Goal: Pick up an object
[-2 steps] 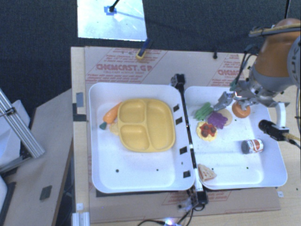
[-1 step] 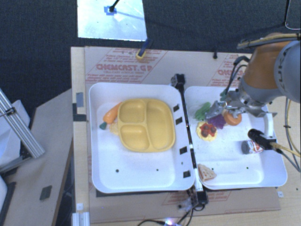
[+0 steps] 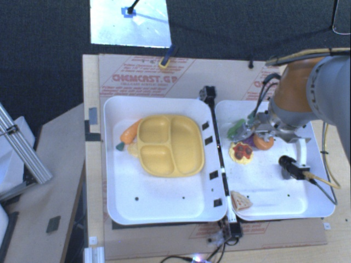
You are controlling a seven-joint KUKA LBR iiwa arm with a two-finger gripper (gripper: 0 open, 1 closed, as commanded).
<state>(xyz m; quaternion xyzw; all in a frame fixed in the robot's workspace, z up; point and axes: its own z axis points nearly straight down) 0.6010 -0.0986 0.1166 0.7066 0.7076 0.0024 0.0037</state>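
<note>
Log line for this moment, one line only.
arm: over right bin | gripper: among toy food | grasp: unclear | yellow tray: left bin

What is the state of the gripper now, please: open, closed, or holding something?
Two-finger gripper: its state cannot be told; it is low over the right shallow white bin, beside the small round orange toy fruit.

Setting is reading as a robotics lab or test cell, not a home. A grey industrial arm with an orange band point(image 3: 307, 89) is reaching over a bench carrying two shallow white plastic bins point(image 3: 164, 215) set side by side. The bins are sitting on a brown protective sheet printed with red lettering point(image 3: 145, 76). Dark carpet-like flooring point(image 3: 44, 37) is surrounding the bench. Black cables point(image 3: 219, 32) are trailing across the floor, and aluminium framing rails point(image 3: 22, 147) are showing at left.
</note>
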